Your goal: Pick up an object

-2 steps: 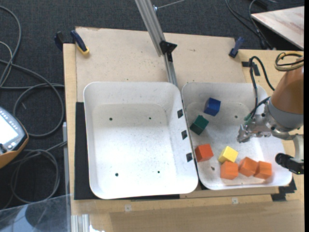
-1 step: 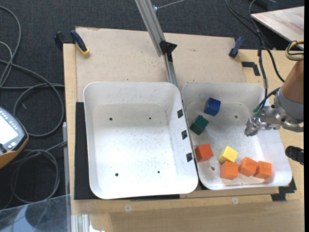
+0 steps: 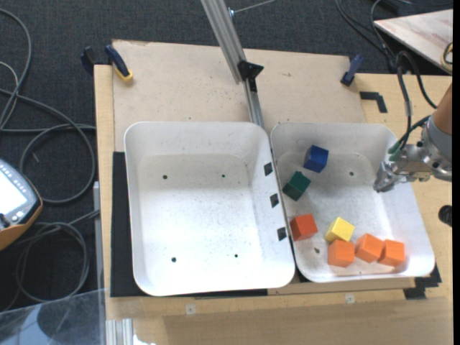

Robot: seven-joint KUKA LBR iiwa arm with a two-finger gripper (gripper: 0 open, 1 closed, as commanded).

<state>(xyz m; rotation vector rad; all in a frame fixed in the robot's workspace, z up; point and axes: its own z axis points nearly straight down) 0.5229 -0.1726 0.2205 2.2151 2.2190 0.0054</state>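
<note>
Bench: a pale wooden board [image 3: 180, 85] is seen on dark carpet, with two white bins side by side on it.
Objects: seven small blocks are gathered in the right bin [image 3: 359, 136]. A blue cube [image 3: 315, 158] sits near the back, tilted, with a dark green cube [image 3: 296, 185] just in front of it.
Front cluster: a red-orange cube [image 3: 304, 226] lies by the left wall; a yellow cube [image 3: 341, 230] is touching an orange cube [image 3: 341, 253]; two more orange cubes [image 3: 381, 249] are lined up beside it.
Gripper: the gripper [image 3: 383, 184] is seen at the right bin's right wall, well apart from every block; nothing is seen between its fingers.
Hard to make out: whether the fingers are spread or pressed together cannot be told, and the arm [image 3: 440, 131] is cut off at the edge.
Left bin: the left bin [image 3: 194, 131] is speckled with dark marks.
</note>
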